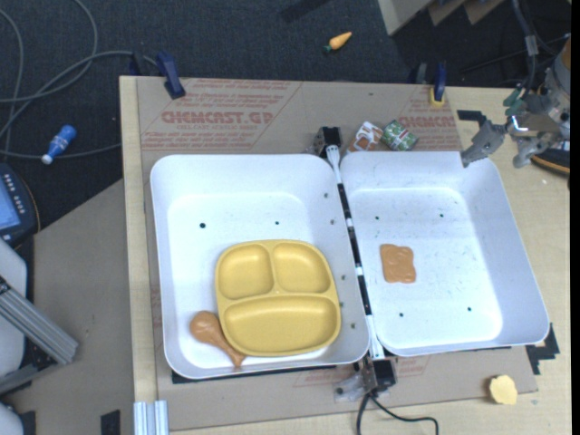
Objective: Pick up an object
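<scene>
Camera view looks down on two white bins side by side. Near the top right corner, the gripper (503,141) hangs above the rim of the right bin (489,198), its two fingers spread wide with nothing between them. On that bin's floor lies a flat tan slice (398,264), well apart from the gripper. The left bin (181,198) holds a yellow divided plate (276,297), with an orange drumstick (214,333) touching its lower left edge.

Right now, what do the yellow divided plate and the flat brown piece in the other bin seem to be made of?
The yellow divided plate looks like moulded plastic: smooth, faint sheen, rounded compartments. The flat brown piece seems matte and soft, perhaps rubber or foam toy food; its uneven edge suggests that, though I can't be sure.
</scene>
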`<control>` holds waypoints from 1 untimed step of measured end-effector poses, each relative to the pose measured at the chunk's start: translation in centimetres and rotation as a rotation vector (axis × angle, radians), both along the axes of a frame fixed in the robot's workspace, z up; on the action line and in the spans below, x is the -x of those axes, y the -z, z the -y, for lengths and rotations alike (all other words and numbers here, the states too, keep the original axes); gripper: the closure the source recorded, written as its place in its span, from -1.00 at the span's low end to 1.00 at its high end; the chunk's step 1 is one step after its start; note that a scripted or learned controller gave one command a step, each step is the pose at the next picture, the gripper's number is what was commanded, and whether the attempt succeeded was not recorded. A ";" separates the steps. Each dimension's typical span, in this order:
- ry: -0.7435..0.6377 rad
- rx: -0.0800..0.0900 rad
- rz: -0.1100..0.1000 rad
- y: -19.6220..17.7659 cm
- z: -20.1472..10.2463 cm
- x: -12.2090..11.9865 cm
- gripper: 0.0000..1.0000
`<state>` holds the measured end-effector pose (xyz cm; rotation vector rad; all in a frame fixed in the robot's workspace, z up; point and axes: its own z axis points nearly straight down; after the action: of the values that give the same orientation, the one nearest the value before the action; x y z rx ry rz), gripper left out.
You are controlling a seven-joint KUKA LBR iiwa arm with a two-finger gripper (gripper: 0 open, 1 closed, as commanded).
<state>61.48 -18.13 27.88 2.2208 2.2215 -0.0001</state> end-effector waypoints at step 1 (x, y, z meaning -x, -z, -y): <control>-0.001 -0.004 -0.010 7.5 -3.7 3.8 -1.00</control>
<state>57.66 -14.43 20.38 2.2271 2.2298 -0.0066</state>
